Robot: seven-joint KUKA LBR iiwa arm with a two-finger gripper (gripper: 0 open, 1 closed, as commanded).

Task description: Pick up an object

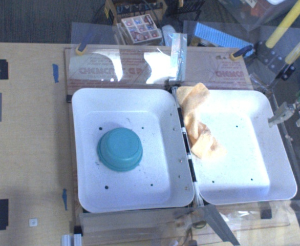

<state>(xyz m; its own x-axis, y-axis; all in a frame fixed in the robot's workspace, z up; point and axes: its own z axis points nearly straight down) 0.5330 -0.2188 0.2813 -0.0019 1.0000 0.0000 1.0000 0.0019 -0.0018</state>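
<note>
At the lower edge of the frame the pale wooden tabletop (pixel 22 163) carries black corner marks and a few bits of blue tape (pixel 55 72) on its left side. Just above that edge sit the two white bins, touching along their inner walls. The left bin (pixel 88 99) holds a teal bowl (pixel 120 148), turned upside down, lying left of the bin's centre and apart from all four walls. The right bin (pixel 252 178) holds a crumpled pale orange cloth (pixel 198 122), which lies against the bin's left wall and runs up into the upper left corner, where it rises over the rim.

The gripper (pixel 283 116) shows at the right edge of the frame, at mid height, over the right rim of the right bin and well apart from the cloth and the bowl. Nothing is seen in its grasp; whether it is open or closed cannot be told.

Beyond the bins, cardboard under clear sheeting (pixel 114 65) lies along their upper side. Farther up are a patterned box (pixel 140 27), a blue ribbed piece (pixel 219 36) and a yellow pole (pixel 291 14) at the upper right.
</note>
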